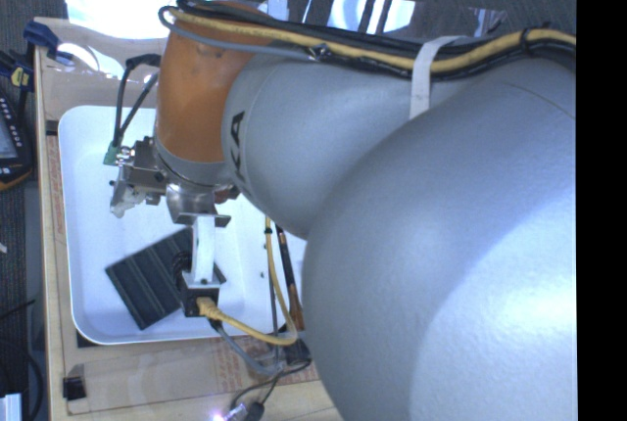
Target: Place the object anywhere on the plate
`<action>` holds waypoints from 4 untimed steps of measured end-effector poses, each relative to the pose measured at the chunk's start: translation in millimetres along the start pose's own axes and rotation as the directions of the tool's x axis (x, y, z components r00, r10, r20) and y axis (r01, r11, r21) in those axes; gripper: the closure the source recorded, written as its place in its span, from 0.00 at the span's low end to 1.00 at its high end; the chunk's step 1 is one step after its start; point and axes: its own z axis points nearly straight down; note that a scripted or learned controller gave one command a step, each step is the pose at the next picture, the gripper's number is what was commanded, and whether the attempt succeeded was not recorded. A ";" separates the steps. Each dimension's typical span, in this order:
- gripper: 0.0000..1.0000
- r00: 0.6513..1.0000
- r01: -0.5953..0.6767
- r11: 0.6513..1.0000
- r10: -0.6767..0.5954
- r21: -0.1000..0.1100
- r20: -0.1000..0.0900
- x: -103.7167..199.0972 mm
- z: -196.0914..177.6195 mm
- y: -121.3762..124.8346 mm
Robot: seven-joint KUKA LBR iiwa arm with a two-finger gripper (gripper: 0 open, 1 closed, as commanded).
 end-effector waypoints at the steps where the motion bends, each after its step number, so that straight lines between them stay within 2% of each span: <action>1: 1.00 0.992 0.123 0.992 -0.123 -0.001 -0.001 -47.8 -94.5 -3.8; 2: 1.00 1.000 -0.018 1.000 0.018 0.003 0.005 20.7 -32.9 -30.0; 3: 1.00 0.999 -0.049 0.999 0.049 0.004 0.005 20.4 44.5 -29.9; 4: 1.00 0.991 -0.130 0.991 0.130 0.000 0.003 -55.8 17.9 -14.8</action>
